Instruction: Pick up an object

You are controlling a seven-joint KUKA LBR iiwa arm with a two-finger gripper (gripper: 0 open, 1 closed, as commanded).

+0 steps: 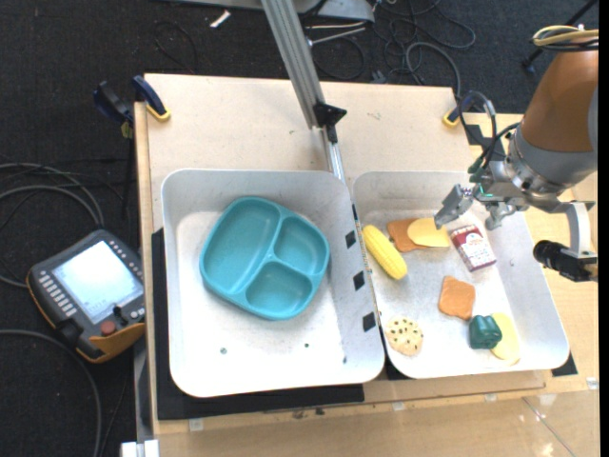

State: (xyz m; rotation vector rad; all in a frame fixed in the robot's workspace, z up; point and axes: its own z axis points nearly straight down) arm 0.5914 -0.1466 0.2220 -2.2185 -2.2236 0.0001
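Now the hand hovers over the right bin, fingers spread, grasping nothing.
Just beneath lie a red carton, a yellow chip and a corn cob; a teal plate fills the left bin.

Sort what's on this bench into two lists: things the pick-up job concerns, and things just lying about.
Job:
tool, above the right bin
red and white carton, nearest it
toy corn cob
orange toast piece
cookie
green toy

Lying about:
teal divided plate in the left bin
teach pendant off the bench
clamps at the bench corners
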